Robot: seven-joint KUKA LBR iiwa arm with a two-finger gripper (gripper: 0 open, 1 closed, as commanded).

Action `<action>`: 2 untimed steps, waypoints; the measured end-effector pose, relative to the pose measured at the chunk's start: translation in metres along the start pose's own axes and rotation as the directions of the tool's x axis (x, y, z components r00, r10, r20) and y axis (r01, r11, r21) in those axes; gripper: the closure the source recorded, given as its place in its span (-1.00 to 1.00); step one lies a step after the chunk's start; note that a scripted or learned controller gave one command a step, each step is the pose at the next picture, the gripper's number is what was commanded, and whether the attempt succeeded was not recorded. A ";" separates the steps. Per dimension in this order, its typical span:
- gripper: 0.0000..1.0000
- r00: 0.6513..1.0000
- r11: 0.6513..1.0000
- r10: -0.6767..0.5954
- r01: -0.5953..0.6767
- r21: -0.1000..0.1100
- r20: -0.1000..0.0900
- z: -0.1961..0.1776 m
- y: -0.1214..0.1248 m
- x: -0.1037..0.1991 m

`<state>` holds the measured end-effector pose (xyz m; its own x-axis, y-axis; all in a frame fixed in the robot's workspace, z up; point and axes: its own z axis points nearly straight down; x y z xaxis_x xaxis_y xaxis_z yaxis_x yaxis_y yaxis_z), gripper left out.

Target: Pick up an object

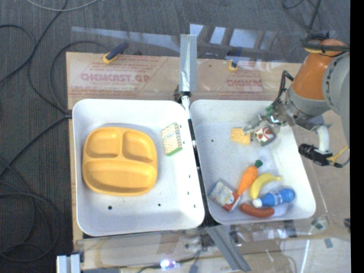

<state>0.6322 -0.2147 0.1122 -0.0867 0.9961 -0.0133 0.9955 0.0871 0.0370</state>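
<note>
Arm (318, 75) slants down, claw (263, 124) above small carton (264, 135).

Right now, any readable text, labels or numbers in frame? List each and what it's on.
"CHEMCAST GP", faint red print on the brown paper-covered board behind the left white bin.
Red print on the board behind the right white bin: too blurred.
Small green-white packet, small carton: print too small.

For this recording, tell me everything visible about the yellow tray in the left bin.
The yellow tray is a squarish, round-cornered divided plate that looks like moulded plastic, matte orange-yellow. It has three compartments: two smaller ones along the far side and one wide one along the near side, none holding anything. It lies flat and upright on the floor of the left bin, towards its left half. A small green and white packet lies just right of it, apparently not touching.
</note>
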 end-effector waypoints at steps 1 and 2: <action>1.00 1.000 1.000 0.006 -0.005 -0.020 0.024 -0.019 0.003 -0.009; -1.00 1.000 1.000 0.002 -0.002 -0.017 0.020 -0.018 0.004 -0.006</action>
<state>0.6359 -0.2203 0.1306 -0.0838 0.9959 -0.0330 0.9949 0.0855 0.0536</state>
